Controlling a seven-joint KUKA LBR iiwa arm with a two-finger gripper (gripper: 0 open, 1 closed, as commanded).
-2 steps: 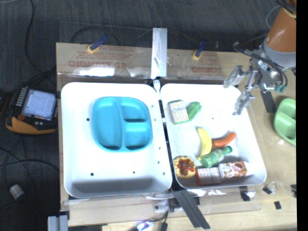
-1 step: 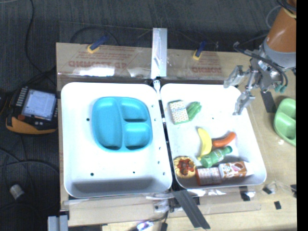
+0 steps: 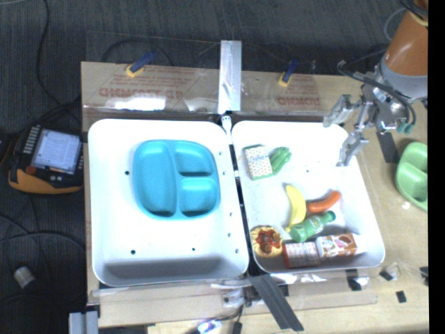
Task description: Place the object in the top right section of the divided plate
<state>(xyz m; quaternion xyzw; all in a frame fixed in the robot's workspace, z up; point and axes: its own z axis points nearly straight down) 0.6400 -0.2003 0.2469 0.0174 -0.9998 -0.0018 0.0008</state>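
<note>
End effector point(image 3: 350, 127) hangs spread wide and empty over the right bin's far corner. Banana point(image 3: 296, 204) (probably light, stiff, slick plastic) lies mid-bin; pinch across its middle.

The wooden bench point(image 3: 389, 207) bears two shallow white bins side by side: the left bin point(image 3: 111, 256) toward its left edge, the right bin point(image 3: 361, 207) touching it. A green object point(image 3: 413, 171) lies by the bench's right edge, beside the right bin.
</note>
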